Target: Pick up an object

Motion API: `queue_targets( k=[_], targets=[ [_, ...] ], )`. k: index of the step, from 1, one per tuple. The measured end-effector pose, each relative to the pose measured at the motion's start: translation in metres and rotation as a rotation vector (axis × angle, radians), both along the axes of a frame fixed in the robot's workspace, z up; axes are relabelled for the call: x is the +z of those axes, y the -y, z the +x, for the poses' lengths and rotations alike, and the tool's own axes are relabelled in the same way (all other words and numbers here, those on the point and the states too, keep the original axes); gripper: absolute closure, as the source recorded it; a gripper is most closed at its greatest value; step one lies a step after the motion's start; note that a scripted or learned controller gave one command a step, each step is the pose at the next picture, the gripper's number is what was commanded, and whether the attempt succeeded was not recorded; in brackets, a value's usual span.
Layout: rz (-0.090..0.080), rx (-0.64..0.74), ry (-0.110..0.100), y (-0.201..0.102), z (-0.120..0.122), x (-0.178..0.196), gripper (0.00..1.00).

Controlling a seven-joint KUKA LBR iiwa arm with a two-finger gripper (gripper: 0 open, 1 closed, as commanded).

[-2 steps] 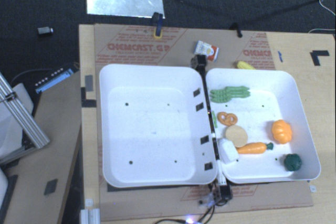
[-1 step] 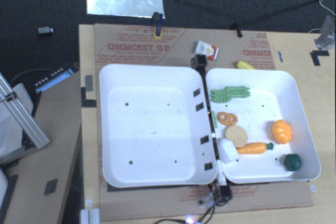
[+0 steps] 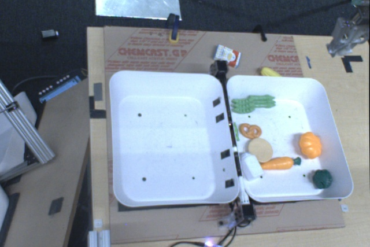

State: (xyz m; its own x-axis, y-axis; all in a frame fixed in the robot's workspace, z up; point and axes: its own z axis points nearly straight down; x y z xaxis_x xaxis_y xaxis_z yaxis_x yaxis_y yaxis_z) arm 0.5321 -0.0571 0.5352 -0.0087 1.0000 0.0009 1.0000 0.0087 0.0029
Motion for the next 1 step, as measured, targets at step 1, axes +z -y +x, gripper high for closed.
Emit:
queue_targets(
  k=[1],
  targets=[
    [0.0,0.0,0.0,-0.0444,-0.0053,-0.0001,1.0]
  ],
)
